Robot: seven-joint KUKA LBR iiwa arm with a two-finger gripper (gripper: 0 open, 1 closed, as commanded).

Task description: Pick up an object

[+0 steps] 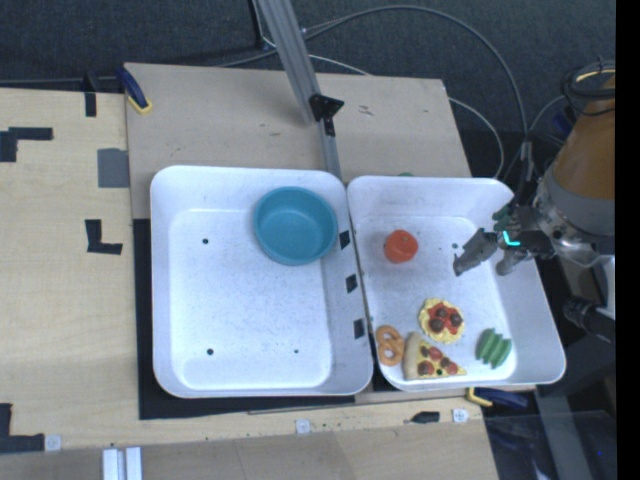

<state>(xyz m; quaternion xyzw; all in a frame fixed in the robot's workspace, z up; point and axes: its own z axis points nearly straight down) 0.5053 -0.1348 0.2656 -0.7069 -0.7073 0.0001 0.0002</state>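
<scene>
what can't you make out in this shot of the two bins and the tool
- Tool, camera view: dark and small, over the right bin; whether its fingers are open or shut is unreadable.
- Arm, camera view: cut off by the right edge.
- Pizza slice and pretzel: too small to tell whether they touch.
- Green item: too blurred to identify.

A pale wooden bench top (60,298) fills the nine o'clock side, dotted with black tape marks (98,236). Dark carpet (120,13) runs across twelve o'clock, where a grey metal pole (285,38) slants down and thin cables (470,58) loop toward two o'clock.
</scene>
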